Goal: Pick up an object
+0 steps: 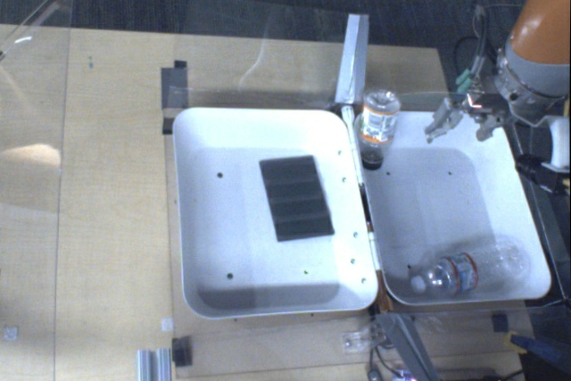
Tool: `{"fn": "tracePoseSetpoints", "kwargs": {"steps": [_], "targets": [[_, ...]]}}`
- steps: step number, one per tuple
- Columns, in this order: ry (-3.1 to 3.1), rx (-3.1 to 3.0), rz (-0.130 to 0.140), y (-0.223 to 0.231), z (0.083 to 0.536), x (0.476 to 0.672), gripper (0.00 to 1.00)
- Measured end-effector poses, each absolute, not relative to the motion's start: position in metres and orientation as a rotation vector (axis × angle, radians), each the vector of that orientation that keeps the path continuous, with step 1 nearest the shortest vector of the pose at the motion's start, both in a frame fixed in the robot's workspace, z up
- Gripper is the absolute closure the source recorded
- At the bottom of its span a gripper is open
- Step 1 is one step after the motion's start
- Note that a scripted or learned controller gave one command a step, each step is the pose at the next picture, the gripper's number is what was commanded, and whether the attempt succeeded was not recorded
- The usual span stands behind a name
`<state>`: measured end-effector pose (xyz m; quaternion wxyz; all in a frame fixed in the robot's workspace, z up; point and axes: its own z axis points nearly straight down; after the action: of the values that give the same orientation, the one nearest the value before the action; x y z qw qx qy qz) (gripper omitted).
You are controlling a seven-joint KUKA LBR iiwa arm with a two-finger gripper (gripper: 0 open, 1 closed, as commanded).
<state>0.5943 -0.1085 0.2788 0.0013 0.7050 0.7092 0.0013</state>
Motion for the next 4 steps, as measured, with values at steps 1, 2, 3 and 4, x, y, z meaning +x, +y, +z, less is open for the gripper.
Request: {"fn": "tracePoseSetpoints", "kwargs": {"steps": [1,2,3,4], "targets": [[2.263,2.174,0.007,-0.088,0.134,0.635,0.0],[2.263,2.174,0.007,-0.088,0.134,0.635,0.0],[2.434,2.102,-0.059,-0.133,0.09,0.656,0.0],[2.785,1.523,-0.031,-0.166,0.09,0.661,0.0]]}}
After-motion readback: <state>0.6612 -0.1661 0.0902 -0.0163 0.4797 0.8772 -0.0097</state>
